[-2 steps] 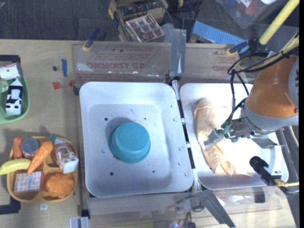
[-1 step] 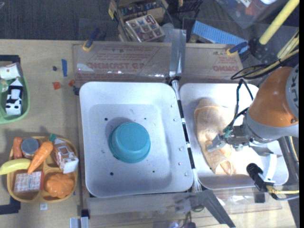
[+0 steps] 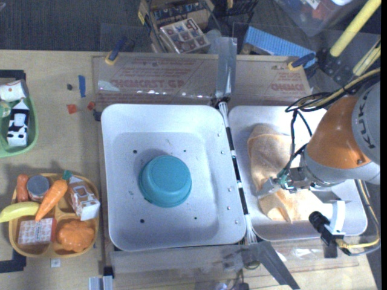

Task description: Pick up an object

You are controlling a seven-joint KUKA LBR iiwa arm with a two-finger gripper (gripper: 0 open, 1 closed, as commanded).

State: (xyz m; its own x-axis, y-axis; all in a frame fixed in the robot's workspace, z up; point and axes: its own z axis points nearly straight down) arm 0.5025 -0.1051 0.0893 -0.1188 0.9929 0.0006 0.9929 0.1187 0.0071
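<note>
The arm's orange band (image 3: 341, 135) and grey wrist, nearest the lens, rise over the right bin (image 3: 357, 219), reaching in from the right edge with black cables looped above. Below the wrist the gripper (image 3: 279, 183) points left and down into that bin, its tip just above or touching a tan, bread-like object (image 3: 269, 156) that lies along the bin's left half; a second tan lump (image 3: 284, 205) sits just below the gripper, touching or nearly touching the first. Whether the gripper is clenched, released or grasping anything cannot be told, since the wrist and cables hide the tip. The left bin (image 3: 118, 125) holds a teal bowl (image 3: 165, 180) turned upside down, a little left of the bin's middle and well apart from its walls. On the wooden bench (image 3: 48, 77) to the left stands a yellow divided tray (image 3: 91, 183) with toy food: a carrot (image 3: 51, 199), a banana (image 3: 18, 211), a small carton (image 3: 83, 199) and an orange lump (image 3: 75, 234). Above it, at the left edge, a green dish (image 3: 29, 139) holds a black-and-white item. Behind both bins lies a flat cardboard sheet (image 3: 157, 77) under clear plastic, and beyond the bench are boxes and a blue pad on the floor.
</note>
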